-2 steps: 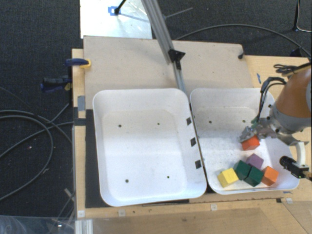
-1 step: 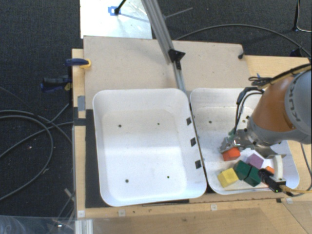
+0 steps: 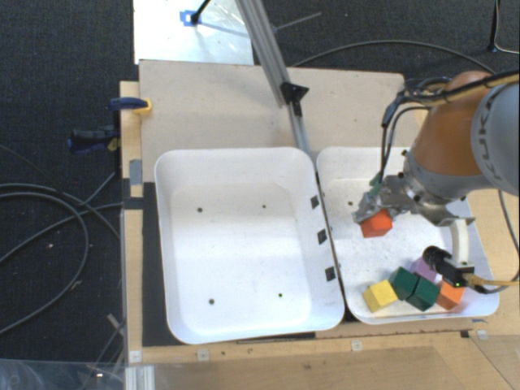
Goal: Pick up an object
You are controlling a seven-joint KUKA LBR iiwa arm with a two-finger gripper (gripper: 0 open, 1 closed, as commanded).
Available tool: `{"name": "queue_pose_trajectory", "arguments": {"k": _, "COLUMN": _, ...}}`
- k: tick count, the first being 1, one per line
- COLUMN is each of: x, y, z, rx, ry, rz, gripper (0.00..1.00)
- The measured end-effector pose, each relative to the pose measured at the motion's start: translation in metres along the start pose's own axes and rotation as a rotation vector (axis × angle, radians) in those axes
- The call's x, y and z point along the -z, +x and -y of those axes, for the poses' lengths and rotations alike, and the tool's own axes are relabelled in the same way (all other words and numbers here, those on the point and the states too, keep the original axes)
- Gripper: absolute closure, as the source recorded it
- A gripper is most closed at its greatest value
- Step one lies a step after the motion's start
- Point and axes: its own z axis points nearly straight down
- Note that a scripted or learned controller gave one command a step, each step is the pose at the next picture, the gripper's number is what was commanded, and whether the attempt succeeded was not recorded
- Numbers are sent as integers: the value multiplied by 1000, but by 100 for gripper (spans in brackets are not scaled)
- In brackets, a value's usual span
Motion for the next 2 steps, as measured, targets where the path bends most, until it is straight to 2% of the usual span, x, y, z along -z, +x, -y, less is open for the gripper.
{"name": "queue_pose_trajectory", "arguments": {"k": 1, "x": -5, "y": 74, "z": 19, "rx": 2, "ry": 11, "rz": -3, "gripper": 100}}
{"name": "queue_pose_trajectory", "arguments": {"k": 2, "x": -4, "y": 116, "z": -35, "rx": -1, "ry": 5, "rz": -1, "gripper": 100}}
